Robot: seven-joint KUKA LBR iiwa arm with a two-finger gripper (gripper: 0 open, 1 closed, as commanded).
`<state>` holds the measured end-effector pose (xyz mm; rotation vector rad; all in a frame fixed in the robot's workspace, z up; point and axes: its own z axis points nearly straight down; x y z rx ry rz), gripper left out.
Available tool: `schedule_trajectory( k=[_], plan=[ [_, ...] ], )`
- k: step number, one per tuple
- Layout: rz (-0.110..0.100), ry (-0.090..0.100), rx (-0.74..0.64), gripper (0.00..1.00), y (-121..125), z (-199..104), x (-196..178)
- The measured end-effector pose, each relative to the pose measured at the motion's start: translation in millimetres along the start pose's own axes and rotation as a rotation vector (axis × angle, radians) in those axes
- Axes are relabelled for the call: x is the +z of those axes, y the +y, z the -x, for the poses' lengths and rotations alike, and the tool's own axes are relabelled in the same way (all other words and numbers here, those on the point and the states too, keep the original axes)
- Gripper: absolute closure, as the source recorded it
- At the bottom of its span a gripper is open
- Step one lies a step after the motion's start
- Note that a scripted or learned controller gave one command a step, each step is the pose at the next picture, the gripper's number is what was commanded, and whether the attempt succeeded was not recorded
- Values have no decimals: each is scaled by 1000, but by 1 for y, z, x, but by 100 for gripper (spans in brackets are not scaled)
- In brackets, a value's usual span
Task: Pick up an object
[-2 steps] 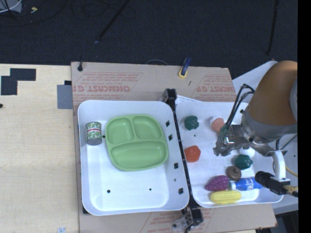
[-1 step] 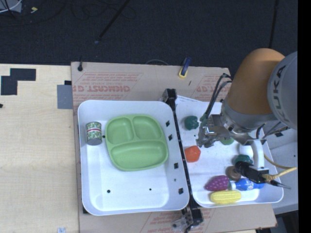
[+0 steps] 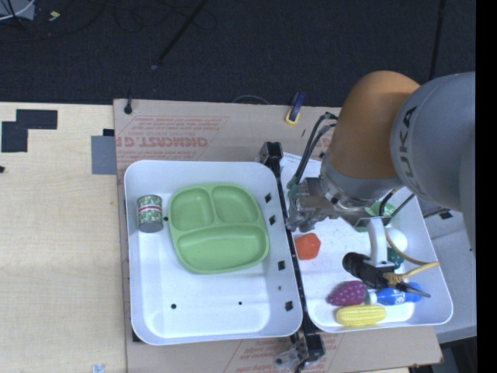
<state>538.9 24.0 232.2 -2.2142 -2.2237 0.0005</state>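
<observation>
Two shallow white bins of smooth plastic with rounded corners sat side by side on a brown cardboard sheet [image 3: 194, 134] over the pale wood-grain tabletop [image 3: 54, 247]; the left bin [image 3: 202, 301] held a matt green plate [image 3: 221, 247], rounded and split into three compartments, and at the plate's nine o'clock stood a small cylindrical can [image 3: 150, 212] with a metal lid and a greenish label; in the right bin [image 3: 322, 272] lay a glossy orange-red lump [image 3: 308, 245], a knobbly purple grape bunch [image 3: 347, 292], a ridged yellow corn cob [image 3: 360, 315] and a small blue item [image 3: 408, 291]. The gripper [image 3: 299, 217] hung over the right bin's left edge, under the grey arm with its orange band; whether it was apart or together could not be told; the orange-red lump lay just beside it at about five o'clock, with the grapes and corn farther off the same way.
</observation>
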Motion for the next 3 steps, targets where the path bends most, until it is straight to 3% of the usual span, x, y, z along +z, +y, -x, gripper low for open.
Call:
schedule_trajectory(
  k=[1,2,3],
  plan=[
    [0,-2,5,100,3,9,-4],
    [-3,-3,6,100,-4,12,16],
    [1,-2,4,100,4,3,0]
  ],
)
